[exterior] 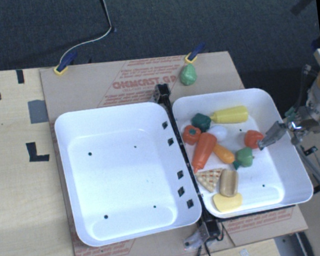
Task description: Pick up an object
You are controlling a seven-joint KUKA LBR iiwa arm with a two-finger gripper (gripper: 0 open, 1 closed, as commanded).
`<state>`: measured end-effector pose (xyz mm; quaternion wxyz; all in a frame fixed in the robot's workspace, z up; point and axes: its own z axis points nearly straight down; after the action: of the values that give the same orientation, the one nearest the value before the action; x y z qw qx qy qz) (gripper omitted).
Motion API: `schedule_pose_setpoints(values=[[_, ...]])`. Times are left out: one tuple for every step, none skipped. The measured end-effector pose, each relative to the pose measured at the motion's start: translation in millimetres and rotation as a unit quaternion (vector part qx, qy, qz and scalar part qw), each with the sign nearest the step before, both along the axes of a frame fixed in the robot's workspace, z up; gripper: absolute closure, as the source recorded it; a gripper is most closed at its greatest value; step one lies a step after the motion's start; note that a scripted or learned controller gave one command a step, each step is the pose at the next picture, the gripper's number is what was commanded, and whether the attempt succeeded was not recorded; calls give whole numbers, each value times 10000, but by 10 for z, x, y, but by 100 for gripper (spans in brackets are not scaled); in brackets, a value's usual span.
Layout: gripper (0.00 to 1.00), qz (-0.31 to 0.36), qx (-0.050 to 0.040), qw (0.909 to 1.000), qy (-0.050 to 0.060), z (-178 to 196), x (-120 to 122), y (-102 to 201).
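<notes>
The right bin holds several toy foods: a yellow corn cob, a dark green piece, a red tomato, a long orange carrot, a green pepper, a red piece, a waffle wedge, a tan roll and a yellow piece. My gripper reaches in over the bin's right rim. Its tip lies just right of the red piece and above the green pepper. I see nothing held in it.
The left bin sits beside the right one, with a black divider between them. A green toy lies on the cardboard behind the right bin. Yellow and blue clips hold the cardboard's back edge.
</notes>
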<state>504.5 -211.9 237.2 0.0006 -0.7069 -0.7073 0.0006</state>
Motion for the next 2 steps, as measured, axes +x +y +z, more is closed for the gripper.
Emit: schedule_pose_setpoints(values=[[0, -10, 6, 10000, -13, -1556, -153, 563], [0, 20, -4, 10000, -24, -1514, 498, 694]])
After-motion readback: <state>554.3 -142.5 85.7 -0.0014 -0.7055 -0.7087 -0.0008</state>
